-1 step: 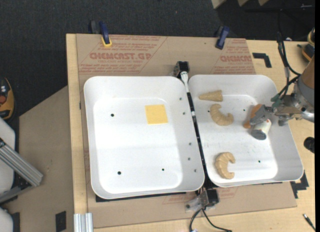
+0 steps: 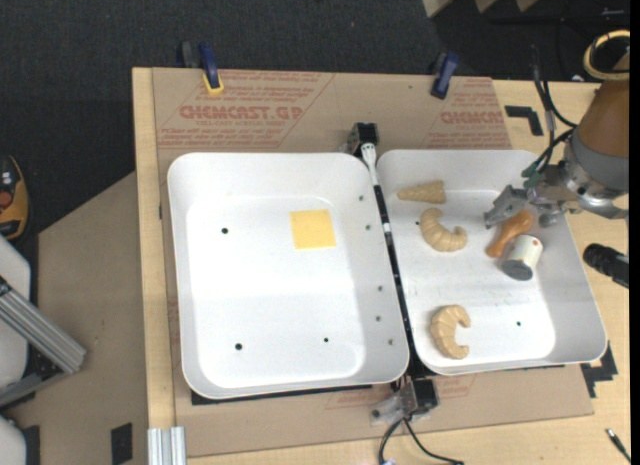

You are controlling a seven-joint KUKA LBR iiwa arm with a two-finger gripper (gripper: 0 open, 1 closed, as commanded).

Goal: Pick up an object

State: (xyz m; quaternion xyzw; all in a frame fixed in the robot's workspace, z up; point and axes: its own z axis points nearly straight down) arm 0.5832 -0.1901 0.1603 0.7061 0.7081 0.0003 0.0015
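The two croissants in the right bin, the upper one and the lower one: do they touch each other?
Apart. The camera view shows bare white bin floor between the upper croissant and the lower croissant, a plain gap.

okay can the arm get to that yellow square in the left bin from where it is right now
Probably yes. The yellow square lies flat and alone in the left bin, nothing over it. The gripper sits above the right bin and would cross the rim between them.

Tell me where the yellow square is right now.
The yellow square lies flat in the left bin, toward its upper middle, alone, across the divider from the croissant-shaped pieces in the right bin.
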